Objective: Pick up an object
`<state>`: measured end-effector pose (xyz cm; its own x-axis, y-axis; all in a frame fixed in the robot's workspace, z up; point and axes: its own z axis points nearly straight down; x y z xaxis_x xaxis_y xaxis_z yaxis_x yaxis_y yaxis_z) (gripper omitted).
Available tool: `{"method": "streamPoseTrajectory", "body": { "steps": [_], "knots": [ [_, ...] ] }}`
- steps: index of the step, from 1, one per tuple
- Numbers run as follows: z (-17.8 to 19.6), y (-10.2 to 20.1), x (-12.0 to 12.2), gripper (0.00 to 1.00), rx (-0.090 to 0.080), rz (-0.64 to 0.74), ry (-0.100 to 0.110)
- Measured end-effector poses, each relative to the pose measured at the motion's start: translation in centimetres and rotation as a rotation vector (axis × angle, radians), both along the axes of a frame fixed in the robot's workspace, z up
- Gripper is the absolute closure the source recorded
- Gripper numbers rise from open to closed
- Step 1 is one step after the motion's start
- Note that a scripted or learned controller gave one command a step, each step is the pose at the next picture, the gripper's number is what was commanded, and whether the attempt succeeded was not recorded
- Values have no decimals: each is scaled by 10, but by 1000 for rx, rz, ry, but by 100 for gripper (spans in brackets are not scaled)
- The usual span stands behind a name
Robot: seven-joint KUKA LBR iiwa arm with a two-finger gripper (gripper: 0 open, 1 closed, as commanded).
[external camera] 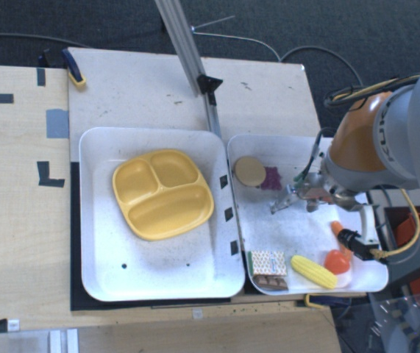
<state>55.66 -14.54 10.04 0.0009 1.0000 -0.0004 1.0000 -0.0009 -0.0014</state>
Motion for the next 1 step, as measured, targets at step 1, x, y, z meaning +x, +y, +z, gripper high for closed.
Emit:
{"method": "streamPoseTrajectory", "body": {
  "steps": [1],
  "knots": [
    [0,2,1,0,1,2,-1]
  ]
}}
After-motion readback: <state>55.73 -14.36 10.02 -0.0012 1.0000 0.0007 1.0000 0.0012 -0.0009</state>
